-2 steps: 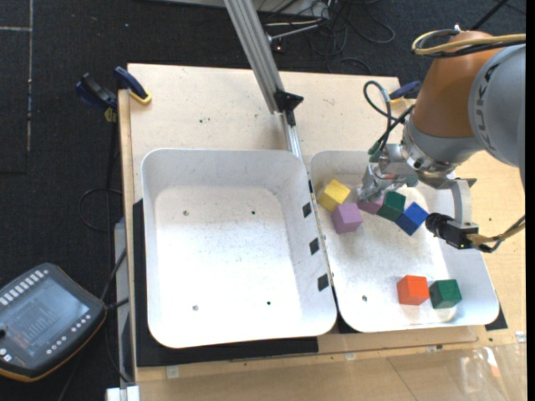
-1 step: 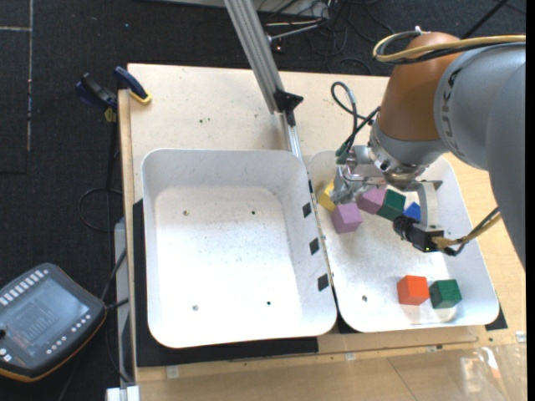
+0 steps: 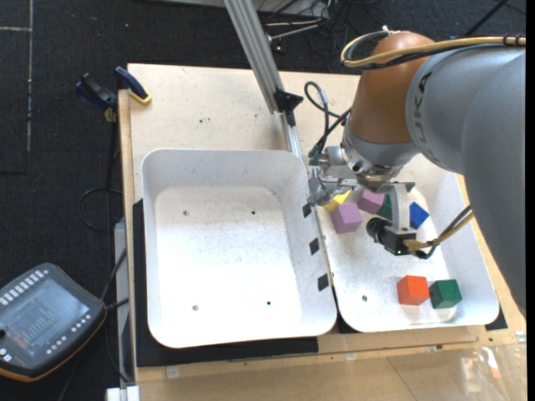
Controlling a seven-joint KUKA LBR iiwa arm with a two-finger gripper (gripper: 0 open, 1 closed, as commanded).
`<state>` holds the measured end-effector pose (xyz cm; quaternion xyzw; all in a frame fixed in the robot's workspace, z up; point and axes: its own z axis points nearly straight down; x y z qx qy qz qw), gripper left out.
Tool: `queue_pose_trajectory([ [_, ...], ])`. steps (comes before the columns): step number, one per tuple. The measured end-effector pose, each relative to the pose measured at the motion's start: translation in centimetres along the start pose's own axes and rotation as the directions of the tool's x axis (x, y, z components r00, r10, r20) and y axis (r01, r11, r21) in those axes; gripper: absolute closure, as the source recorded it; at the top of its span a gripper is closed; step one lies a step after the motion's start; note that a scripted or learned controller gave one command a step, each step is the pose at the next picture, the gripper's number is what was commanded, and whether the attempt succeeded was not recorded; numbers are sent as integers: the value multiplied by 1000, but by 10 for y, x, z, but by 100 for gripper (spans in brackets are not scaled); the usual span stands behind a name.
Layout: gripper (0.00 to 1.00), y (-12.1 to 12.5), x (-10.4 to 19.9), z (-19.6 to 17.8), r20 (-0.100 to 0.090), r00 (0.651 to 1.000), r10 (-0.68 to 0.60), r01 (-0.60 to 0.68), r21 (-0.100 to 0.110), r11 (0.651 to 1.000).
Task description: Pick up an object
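My gripper [image 3: 324,187] hangs low over the far left part of the right bin [image 3: 368,312], under the grey wrist with its orange band. Just below and right of it lies a lilac block [image 3: 346,216], with a yellow block [image 3: 340,197] peeking out beside the gripper. A pink-purple block [image 3: 371,200], a teal block [image 3: 385,208] and a blue block [image 3: 418,215] cluster to the right, partly hidden by the wrist. An orange cube [image 3: 412,290] and a green cube [image 3: 445,292] sit near the bin's front.
The left bin [image 3: 167,224] stands next to the right one, their rims meeting below the gripper. A slanted metal post [image 3: 259,48] rises behind the bins. A black cable fitting [image 3: 393,241] hangs from the wrist. A teach pendant [image 3: 42,316] lies off the bench at the left.
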<state>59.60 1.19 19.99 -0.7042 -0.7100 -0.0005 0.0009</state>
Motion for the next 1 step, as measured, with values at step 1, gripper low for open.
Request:
queue_pose_trajectory([
  [1,100,3,53,-19,0,1000,0,0,-3,1000],
])
